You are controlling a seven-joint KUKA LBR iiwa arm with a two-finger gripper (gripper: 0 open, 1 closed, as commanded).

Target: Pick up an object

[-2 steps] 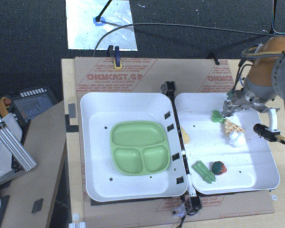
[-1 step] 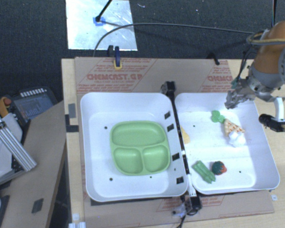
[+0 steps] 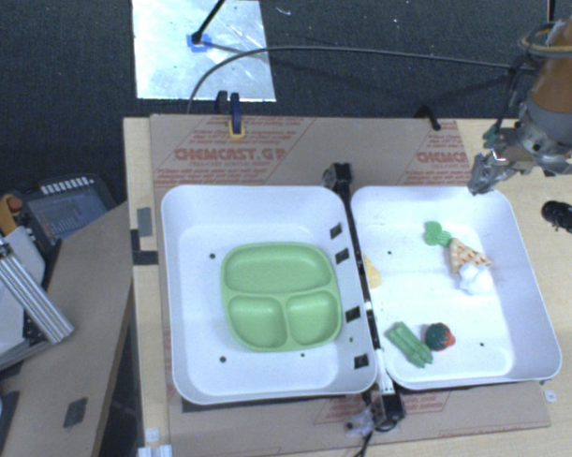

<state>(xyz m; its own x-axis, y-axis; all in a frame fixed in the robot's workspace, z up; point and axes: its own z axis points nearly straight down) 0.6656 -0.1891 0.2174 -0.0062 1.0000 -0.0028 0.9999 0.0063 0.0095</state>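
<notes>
The right bin (image 3: 522,290) holds several small toys: a green piece (image 3: 437,233), an ice-cream cone toy (image 3: 468,261), a yellow piece (image 3: 370,271) by the left wall, a green pod (image 3: 408,344) and a red and green ball (image 3: 441,335). My gripper (image 3: 481,179) hangs over the right bin's back right corner, above and to the right of the green piece. Nothing shows between its tips.
The left bin (image 3: 189,273) carries a green divided tray (image 3: 277,295). A black clip row (image 3: 348,258) joins the two bins. Cables run across the dark floor behind the bench, and a pendant device (image 3: 65,210) lies at the left.
</notes>
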